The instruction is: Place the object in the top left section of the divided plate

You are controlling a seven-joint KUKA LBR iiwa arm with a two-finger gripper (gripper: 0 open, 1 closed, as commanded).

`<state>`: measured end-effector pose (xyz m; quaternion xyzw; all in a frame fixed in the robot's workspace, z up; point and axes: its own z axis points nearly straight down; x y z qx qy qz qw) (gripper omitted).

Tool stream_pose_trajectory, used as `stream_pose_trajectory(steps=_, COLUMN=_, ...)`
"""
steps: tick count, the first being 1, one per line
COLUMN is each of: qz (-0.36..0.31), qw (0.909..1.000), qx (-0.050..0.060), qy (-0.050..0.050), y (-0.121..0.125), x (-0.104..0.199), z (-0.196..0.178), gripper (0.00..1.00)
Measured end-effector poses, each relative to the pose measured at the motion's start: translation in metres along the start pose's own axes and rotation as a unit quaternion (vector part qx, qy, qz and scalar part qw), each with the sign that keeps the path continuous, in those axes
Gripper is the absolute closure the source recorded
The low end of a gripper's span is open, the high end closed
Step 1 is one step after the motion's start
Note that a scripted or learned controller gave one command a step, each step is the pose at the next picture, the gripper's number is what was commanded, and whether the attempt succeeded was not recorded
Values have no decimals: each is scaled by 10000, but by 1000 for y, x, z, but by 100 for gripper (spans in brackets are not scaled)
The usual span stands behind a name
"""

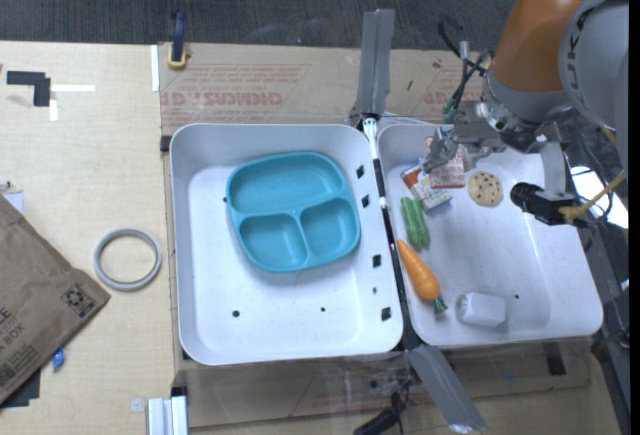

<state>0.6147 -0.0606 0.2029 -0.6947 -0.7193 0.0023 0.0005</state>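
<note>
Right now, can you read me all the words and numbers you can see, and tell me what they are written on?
Red print on the cardboard sheet behind the bins: upside down and faint, too blurred to read.
"BOX" on the brown cardboard box at the left edge; a square code beside it, unreadable.
Print on the small packet in the right bin: too small to read.

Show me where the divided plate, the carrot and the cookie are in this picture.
divided plate (290, 185): camera view, on the floor of its large upper section.
carrot (418, 269): camera view, on the middle of its orange body.
cookie (485, 188): camera view, on the centre of its round face.
</note>
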Motion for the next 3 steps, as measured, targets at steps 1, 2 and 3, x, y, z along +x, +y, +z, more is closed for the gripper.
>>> stream_pose_trajectory(steps=1, qz=294, qw=9996, qx=4, qy=6, y=-42, x=32, z=13, gripper=100)
stream_pose_trajectory(steps=2, qz=297, qw=9996, qx=1, qy=7, y=-42, x=32, z=12, gripper=0)
stream_pose_trajectory(steps=3, qz=-205, qw=9998, qx=-6, qy=9, y=-138, x=-25, z=13, gripper=0)
